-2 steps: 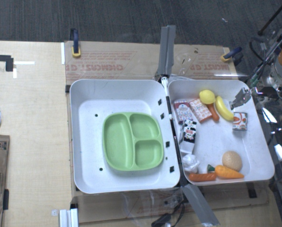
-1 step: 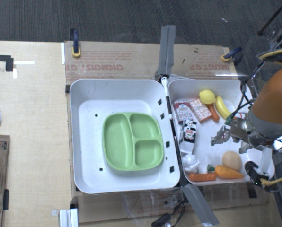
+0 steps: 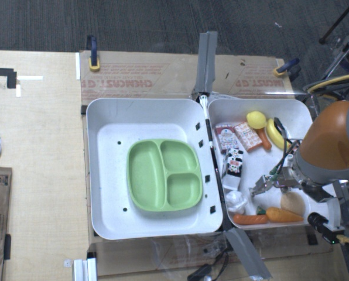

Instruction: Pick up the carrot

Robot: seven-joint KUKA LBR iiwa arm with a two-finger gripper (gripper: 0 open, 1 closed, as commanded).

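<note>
The carrot [image 3: 284, 216] is an orange tapered piece lying along the front wall of the right bin [image 3: 300, 107], near its front right corner. Just left of it lies a thinner, redder orange stick [image 3: 249, 219]. My gripper [image 3: 263, 187] hangs over the front middle of the right bin, a little above and to the left of the carrot, and nothing shows in its grasp. The grey arm with its orange band [image 3: 332, 136] covers the bin's right side.
The right bin also holds a lemon [image 3: 256, 119], a banana [image 3: 274, 133], two red snack packs [image 3: 227, 137], a black-and-white carton [image 3: 234, 163], a clear cup [image 3: 235, 201] and a beige lump [image 3: 293, 203] touching the carrot. A green divided plate [image 3: 164, 174] lies in the left bin [image 3: 104, 157].
</note>
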